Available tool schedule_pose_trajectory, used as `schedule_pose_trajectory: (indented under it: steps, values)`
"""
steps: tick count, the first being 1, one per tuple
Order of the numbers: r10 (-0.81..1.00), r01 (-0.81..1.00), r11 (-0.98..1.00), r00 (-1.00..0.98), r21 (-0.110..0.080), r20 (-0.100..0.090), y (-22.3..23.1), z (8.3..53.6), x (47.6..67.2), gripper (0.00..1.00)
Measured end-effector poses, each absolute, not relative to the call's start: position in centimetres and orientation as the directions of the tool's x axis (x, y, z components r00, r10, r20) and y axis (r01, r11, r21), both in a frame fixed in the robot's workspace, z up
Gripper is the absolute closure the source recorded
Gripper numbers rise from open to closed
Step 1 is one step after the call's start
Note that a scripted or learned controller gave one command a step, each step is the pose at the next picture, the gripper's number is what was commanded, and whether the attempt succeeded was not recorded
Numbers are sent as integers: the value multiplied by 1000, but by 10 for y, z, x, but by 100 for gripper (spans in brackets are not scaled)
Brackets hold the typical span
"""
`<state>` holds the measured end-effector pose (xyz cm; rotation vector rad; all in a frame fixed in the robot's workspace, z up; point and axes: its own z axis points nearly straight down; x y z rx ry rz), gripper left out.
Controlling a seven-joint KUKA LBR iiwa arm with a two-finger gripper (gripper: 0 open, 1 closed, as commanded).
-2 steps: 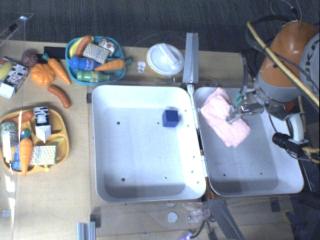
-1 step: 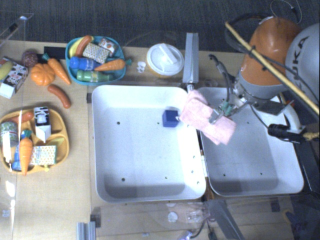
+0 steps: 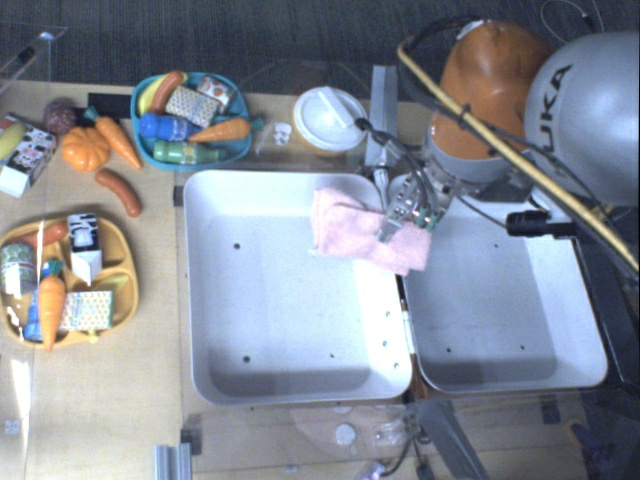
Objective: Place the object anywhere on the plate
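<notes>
Wooden counter (image 3: 120, 408) runs under two shallow white bins. Nearest me lies the left bin (image 3: 290, 358) with its bare floor, and beside it the right bin (image 3: 520, 348). Across the divide between them, draped over both rims, lies a pink cloth (image 3: 350, 230), mostly in the left bin's upper right corner. My pincer (image 3: 400, 216) sits right on the cloth's right part, its tips pressed into the fabric; I cannot tell how they are set. At the left counter edge sits a yellow plate (image 3: 125, 258) of toy food, with loose toy carrots (image 3: 120, 140) above it. Farther back stand a blue bowl (image 3: 240, 150) of toy groceries and a white lid (image 3: 330, 118).
</notes>
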<state>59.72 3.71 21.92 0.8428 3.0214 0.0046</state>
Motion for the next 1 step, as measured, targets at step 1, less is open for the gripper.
schedule_pose_trajectory:
  steps: [1]
  values:
    - [142, 142, 990, -990, 4, -7, 87, 224, 615, 100]
